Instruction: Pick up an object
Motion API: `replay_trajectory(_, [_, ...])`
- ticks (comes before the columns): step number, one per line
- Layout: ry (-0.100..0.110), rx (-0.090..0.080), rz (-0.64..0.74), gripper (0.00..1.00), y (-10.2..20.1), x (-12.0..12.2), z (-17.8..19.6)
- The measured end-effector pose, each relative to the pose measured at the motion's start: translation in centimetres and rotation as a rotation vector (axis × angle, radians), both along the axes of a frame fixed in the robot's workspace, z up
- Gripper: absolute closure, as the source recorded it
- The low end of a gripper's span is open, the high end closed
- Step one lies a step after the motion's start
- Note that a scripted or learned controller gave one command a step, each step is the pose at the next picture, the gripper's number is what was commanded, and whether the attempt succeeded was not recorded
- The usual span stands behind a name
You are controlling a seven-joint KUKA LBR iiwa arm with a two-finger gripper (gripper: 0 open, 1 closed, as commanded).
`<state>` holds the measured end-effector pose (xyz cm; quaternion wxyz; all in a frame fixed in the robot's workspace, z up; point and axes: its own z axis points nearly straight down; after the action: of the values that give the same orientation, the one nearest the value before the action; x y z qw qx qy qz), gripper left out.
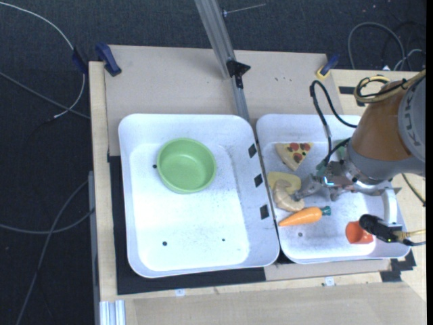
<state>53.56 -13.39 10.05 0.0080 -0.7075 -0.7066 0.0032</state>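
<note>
Carrot [300, 216] lies in right bin [318, 252], near side | gripper [312, 187] low just beyond it, by pale curved toy [284, 188] | jaws: cannot tell, blurred | step: reaching; next: close on one item

bins: 2 white, side by side – left bin [139, 181], right bin [270, 128]
bowls: 1 green bowl [186, 165], sat in left bin
pizza slices: 1 toy pizza slice [295, 154], in right bin
carrots: 1 toy carrot [302, 216], right bin
beige pieces: 1 beige curved item [284, 187], right bin
orange-red bits: 1 small orange-red item [356, 232], right bin
clamps: 2 blue – left clamp [108, 59], right clamp [328, 65]
</note>
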Motion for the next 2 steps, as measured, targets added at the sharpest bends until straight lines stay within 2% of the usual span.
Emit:
replay_trajectory(1, [-0.010,0.000,0.000,1.00,0.0,0.3,1.7])
replay_trajectory(2, [-0.022,-0.007,0.002,1.00,-0.3,1.1,6.5])
